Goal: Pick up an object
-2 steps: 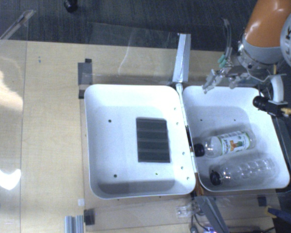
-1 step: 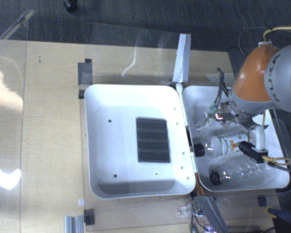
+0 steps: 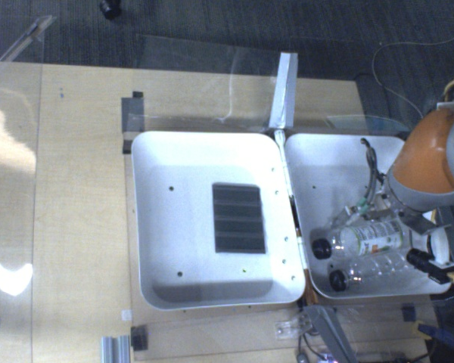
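Two clear plastic bottles with black caps lie on their sides in the right bin [image 3: 318, 165]. The upper bottle [image 3: 367, 240] carries a pale label and points its cap left. The lower bottle [image 3: 372, 268] lies just in front of it, near the bin's front wall. My gripper [image 3: 365, 209] hangs low in the right bin, right over the upper bottle's far side, below the orange band [image 3: 430, 157] of the arm. The view does not show whether it touches the bottle. A black ribbed rectangular pad [image 3: 238, 218] lies flat in the middle of the left bin [image 3: 166, 165].
The two white bins stand side by side on a pale wooden bench, parted by a narrow rim. A clear upright panel stands behind the bins, with a grey post [image 3: 284, 89] at its middle. Dark floor lies beyond the bench.
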Robot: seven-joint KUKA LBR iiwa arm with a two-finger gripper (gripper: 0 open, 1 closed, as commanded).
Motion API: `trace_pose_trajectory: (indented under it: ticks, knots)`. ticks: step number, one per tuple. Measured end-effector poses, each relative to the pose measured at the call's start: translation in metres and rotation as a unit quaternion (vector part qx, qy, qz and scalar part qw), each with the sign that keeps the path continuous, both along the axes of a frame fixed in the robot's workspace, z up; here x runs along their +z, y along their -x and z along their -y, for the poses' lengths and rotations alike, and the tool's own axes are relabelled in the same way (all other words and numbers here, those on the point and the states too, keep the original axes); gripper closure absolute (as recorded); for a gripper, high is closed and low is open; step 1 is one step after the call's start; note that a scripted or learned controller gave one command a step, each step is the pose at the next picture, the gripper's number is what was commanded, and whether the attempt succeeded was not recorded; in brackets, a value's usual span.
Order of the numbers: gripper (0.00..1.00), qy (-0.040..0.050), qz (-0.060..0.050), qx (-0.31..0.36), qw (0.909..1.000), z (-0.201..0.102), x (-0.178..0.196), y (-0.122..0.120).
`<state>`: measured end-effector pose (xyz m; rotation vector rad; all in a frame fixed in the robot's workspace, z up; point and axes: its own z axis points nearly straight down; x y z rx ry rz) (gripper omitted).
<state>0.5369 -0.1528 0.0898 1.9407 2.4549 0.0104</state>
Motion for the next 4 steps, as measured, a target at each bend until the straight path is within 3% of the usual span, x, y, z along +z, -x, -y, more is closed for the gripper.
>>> trace_pose_trajectory:
  ticks: [1,2,3,4]
  knots:
    - [0.0,-0.0008,0.001,0.029,0.9996,-0.05,0.0,0.005]
    - [0.0,-0.0016,0.0,-0.039,0.9992,-0.062,-0.001,-0.055]
    - [0.0,-0.0013,-0.002,-0.037,0.9993,-0.029,0.015,0.028]
    - [0.0,0.0001,0.0,0.044,0.999,-0.06,0.0,0.004]
